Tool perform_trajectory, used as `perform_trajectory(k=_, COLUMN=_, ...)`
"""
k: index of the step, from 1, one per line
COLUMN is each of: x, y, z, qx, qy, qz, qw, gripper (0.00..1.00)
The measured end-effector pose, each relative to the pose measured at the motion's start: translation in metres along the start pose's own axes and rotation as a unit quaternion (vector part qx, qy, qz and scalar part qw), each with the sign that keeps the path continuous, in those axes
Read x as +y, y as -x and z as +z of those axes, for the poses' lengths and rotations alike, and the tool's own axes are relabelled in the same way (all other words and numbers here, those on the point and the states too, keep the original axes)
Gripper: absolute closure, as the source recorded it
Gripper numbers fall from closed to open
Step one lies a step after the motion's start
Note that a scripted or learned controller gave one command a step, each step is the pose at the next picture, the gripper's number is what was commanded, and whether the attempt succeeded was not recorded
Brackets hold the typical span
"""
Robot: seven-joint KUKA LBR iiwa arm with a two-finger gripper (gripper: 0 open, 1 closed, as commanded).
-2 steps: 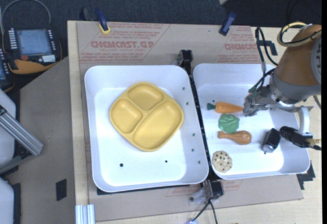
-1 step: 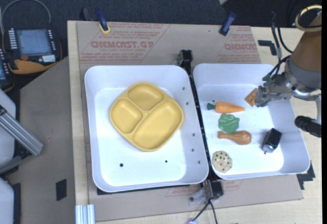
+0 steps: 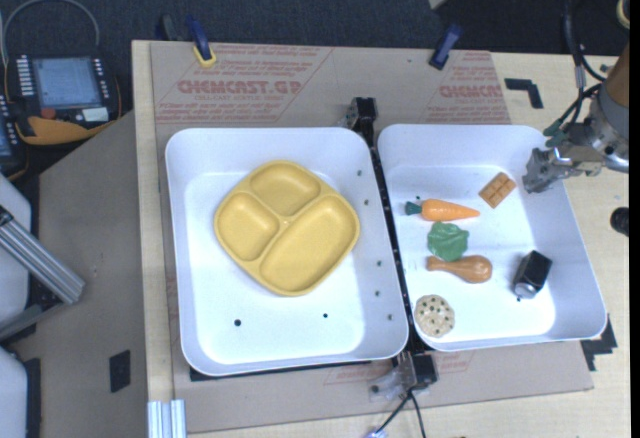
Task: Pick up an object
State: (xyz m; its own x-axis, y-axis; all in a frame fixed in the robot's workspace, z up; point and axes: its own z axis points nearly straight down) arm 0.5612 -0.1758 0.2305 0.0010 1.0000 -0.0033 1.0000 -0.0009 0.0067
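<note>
The right bin (image 3: 575,256) holds all the candidates: a small tan block (image 3: 497,190) near the top, an orange carrot (image 3: 448,211) just left of it, a green leafy piece (image 3: 448,241) below the carrot, a brown drumstick (image 3: 464,268) touching or nearly touching the green, a speckled cookie (image 3: 434,314) down by the near-left corner, and a small black object (image 3: 531,272) off on the right side. None of them is lifted; all lie flat on the bin floor.

The gripper (image 3: 540,169) hangs at the bin's upper right edge, just beside the tan block, with nothing between its fingers. Whether they stand apart or together, I cannot tell from this slant.

Now, the risks. The tan block is the nearest target, but it lies close to the bin's far wall, so a descent there could clip the rim or push the block against it rather than close around it. It also lies tilted to the bin's sides, so fingers not turned to match may catch its corners and spin it away. Going for the carrot, the green piece or the drumstick brings another danger: they crowd together, and one finger could land on a neighbour and jam. The drumstick is rounded and may roll out of a pinch.

The left bin (image 3: 190,226) holds a yellow divided plate (image 3: 287,226), well apart from all this.
</note>
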Motion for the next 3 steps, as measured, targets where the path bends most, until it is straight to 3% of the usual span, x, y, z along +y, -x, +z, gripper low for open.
perform_trajectory(k=1, x=0.001, y=0.000, z=-0.013, qx=0.001, qy=-0.001, qz=-0.001, qw=1.0000, gripper=1.00)
perform_trajectory(k=3, x=-0.004, y=-0.109, z=-0.025, qx=0.003, qy=-0.004, qz=-0.004, qw=1.0000, gripper=1.00)
